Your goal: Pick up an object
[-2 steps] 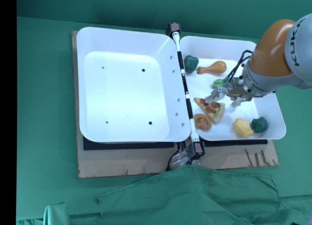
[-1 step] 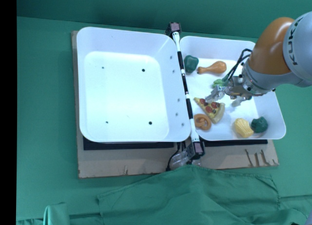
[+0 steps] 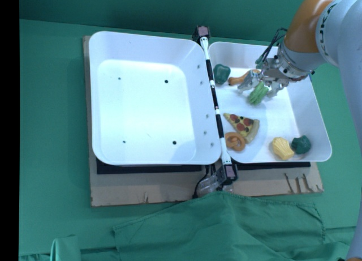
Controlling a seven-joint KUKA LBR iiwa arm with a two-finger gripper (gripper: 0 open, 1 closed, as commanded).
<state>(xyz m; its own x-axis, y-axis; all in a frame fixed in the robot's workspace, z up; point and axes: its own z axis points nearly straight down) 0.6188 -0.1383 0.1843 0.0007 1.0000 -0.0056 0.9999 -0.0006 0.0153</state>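
Seen from above at a slant, a grey robot arm with an orange band above the wrist reaches in from the right over the right-hand shallow white bin, one of two set side by side on a green-covered worktop. Its two-finger gripper hangs low over the upper part of that bin, with a light green elongated toy vegetable sitting at the fingers, which appear clenched on it, though the contact itself is hard to make out. Just beside it to the left lie an orange-brown drumstick-shaped toy and, nearer the divider, a dark green toy pepper. Lower in the same bin rest a toy pizza slice with red toppings, an orange ring-shaped toy touching the slice's lower edge, a yellow ridged toy and a dark green lumpy toy side by side near the front right corner. The left-hand white bin shows a few dark dots on its floor.
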